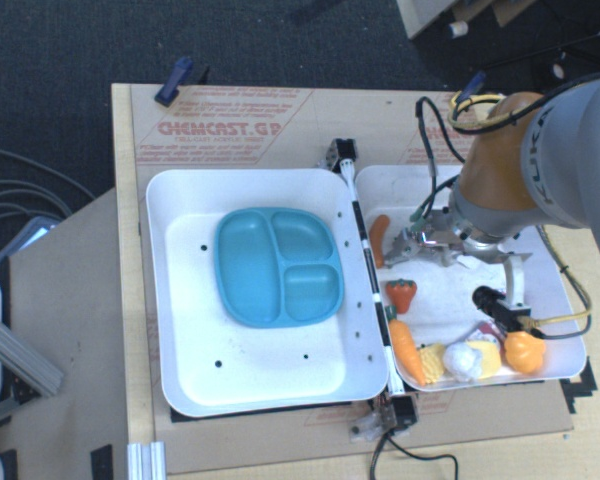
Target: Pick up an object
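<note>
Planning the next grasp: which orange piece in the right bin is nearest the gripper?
The long reddish-orange piece at the left wall of the right bin, left of the gripper; the other two orange ones lie at its near end.

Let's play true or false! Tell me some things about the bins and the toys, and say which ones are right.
1. The blue plate lies in the left bin. True.
2. The tool is over the left bin. False: it is over the right bin.
3. The red toy with a green top lies on the blue plate. False: it lies in the right bin, by the wall between the bins.
4. The blue plate has three sections. True.
5. A round orange toy lies in the right bin. True.
</note>
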Controlling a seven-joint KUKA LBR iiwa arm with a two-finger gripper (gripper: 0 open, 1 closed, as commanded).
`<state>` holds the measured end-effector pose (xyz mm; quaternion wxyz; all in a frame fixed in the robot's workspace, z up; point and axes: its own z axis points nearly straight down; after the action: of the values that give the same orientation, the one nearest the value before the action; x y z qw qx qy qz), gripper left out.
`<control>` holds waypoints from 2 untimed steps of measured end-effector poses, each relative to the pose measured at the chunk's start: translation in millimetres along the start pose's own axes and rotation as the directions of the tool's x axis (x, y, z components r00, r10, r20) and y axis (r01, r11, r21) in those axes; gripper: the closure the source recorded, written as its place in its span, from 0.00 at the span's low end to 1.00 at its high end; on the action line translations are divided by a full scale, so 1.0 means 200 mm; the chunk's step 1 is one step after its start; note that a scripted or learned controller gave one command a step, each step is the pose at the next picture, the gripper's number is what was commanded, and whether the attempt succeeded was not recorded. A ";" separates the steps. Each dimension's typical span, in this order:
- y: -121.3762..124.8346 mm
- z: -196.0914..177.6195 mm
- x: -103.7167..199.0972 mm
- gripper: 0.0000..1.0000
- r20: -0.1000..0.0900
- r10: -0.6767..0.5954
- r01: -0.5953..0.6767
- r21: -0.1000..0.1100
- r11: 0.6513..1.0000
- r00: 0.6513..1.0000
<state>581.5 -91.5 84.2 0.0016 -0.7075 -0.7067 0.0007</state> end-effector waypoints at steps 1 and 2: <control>0.00 -0.05 0.00 1.00 0.000 0.000 0.000 -0.002 1.000 1.000; 0.00 -0.05 0.00 0.00 0.000 0.000 0.000 -0.002 1.000 1.000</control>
<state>582.0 -91.3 94.3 0.0009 -0.7075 -0.7067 0.0000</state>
